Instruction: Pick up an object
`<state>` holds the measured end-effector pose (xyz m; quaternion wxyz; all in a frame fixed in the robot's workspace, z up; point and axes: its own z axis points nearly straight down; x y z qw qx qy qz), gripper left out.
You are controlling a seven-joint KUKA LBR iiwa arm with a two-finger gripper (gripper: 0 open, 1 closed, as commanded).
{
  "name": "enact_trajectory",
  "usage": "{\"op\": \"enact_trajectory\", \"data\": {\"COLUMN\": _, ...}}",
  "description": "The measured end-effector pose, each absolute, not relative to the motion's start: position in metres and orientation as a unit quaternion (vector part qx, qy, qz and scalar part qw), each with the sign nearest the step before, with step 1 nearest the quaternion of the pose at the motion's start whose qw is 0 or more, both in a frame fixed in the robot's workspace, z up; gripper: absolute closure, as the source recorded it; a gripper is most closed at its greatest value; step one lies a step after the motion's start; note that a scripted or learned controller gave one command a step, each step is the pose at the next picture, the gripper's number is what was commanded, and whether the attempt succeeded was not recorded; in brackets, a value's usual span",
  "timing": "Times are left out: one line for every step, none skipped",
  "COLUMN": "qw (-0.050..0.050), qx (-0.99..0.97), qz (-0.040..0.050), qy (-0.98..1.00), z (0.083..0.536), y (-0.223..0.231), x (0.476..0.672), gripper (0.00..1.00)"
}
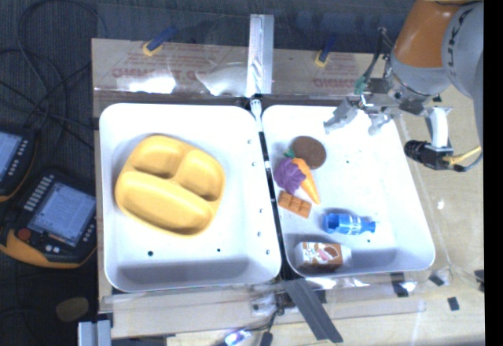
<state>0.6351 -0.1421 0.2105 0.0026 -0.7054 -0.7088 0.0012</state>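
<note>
Bottle (349, 222) lying flat (cap right), long axis left-right

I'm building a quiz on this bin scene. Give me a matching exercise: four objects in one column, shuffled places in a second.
Things:
1. yellow bread loaf
2. blue bottle
3. brown round cookie
4. brown carton

Places:
A. right bin, near front edge
B. left bin
C. right bin, farthest back of the items
D. right bin, right of the waffle piece

Pairs: 1-B, 2-D, 3-C, 4-A

Bread (168, 183) in left bin (110, 258)
</note>
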Motion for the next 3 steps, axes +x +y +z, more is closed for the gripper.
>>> {"op": "enact_trajectory", "data": {"qw": 0.003, "qx": -0.658, "qz": 0.0011, "qy": -0.753, "z": 0.103, "y": -0.104, "x": 0.595, "gripper": 0.0}}
{"op": "enact_trajectory", "data": {"qw": 0.006, "qx": -0.657, "qz": 0.0017, "qy": -0.753, "z": 0.109, "y": -0.104, "x": 0.595, "gripper": 1.0}}
{"op": "enact_trajectory", "data": {"qw": 0.002, "qx": -0.616, "qz": 0.0011, "qy": -0.788, "z": 0.181, "y": -0.032, "x": 0.643, "gripper": 1.0}}
